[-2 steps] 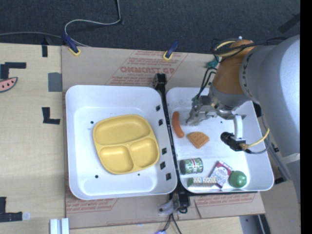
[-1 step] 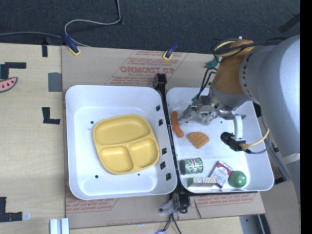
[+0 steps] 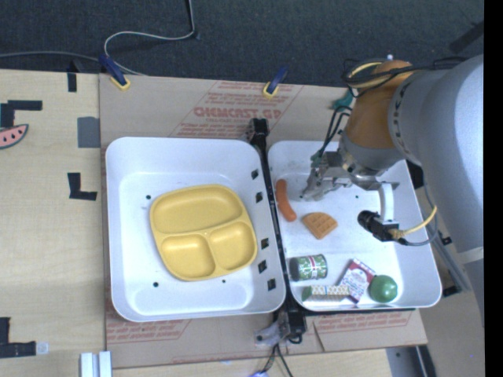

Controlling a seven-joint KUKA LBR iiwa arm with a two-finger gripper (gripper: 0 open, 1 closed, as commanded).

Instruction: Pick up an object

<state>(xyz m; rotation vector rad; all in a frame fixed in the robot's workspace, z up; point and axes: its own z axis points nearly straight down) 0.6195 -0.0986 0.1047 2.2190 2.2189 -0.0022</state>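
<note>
Hovering gripper mid right bin, hot dog and cracker near

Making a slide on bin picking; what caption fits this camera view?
Gripper poised over the right bin near a sausage and cracker; yellow tray in the left bin.

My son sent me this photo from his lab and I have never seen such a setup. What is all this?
One camera looks down at a slant on a bench. The big grey arm with an orange band is a robot reaching in from the right; its gripper hangs over the right white bin. That bin holds an orange sausage-shaped toy, a tan biscuit-like piece, a small green-labelled can, a green ball and small packets. The left white bin holds a yellow divided plastic plate. I see nothing held.
</note>
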